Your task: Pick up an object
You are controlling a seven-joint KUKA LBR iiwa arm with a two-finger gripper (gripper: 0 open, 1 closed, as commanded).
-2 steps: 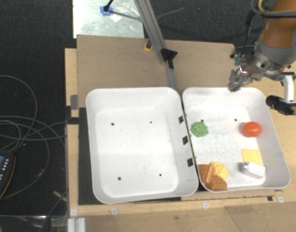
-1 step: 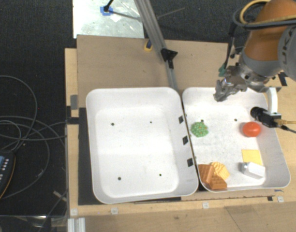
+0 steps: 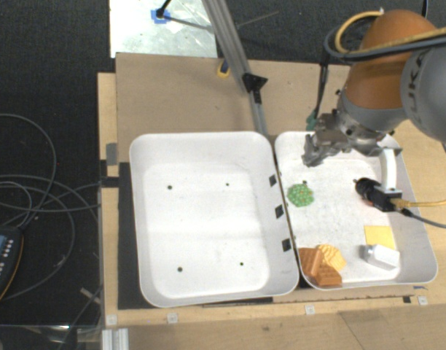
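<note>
On the bench, two shallow white bins stand side by side. The left bin [image 3: 201, 217] is not involved in the coming move. The right bin [image 3: 339, 214] carries every candidate object.

1. Nearest the divider between the bins lies a small green bumpy ball [image 3: 301, 195]. It rests on the bin floor, apart from the wall and apart from the other items.
2. The gripper [image 3: 310, 159] hangs over the far part of the right bin, pointing down toward the floor. Nothing is visible in its grasp. Whether it is spread or closed cannot be told from this view.
3. An orange-and-tan block [image 3: 321, 265] sits in the near left corner of the right bin, against the rim.
4. A flat yellow square [image 3: 380, 235] and, just beside it on its near side, a small white block [image 3: 378, 256] lie toward the right wall.

Controlling relation: the green ball lies close to the gripper, toward the near edge of the bench and slightly to the left of it. It is judged the likeliest target, since the other three items are all farther off. The ball is roughly round, so it presents no long axis. Approach angle therefore matters little, while centring over it matters most. A rounded body may roll aside under an off-centre closure.
</note>
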